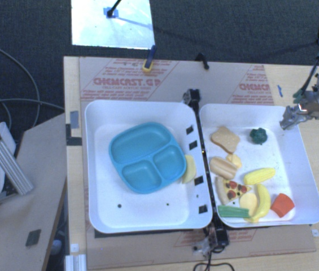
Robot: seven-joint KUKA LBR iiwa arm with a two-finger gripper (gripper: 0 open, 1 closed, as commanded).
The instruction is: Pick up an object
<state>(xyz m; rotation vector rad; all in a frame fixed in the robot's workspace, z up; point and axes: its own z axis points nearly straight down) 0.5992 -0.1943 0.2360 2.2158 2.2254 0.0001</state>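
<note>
Task barely begun: the pincer (292,117), its state not discernible, hovers at the right bin's (303,151) far edge, the toy broccoli (258,135) nearest and ungrasped.

Red print on cardboard sheet (126,79) under the bins, upside down from cam, approx "CHEMCAST GP", behind left bin. Same red print behind right bin, on the sheet's far right corner, too blurred to read. No other legible text.
</note>
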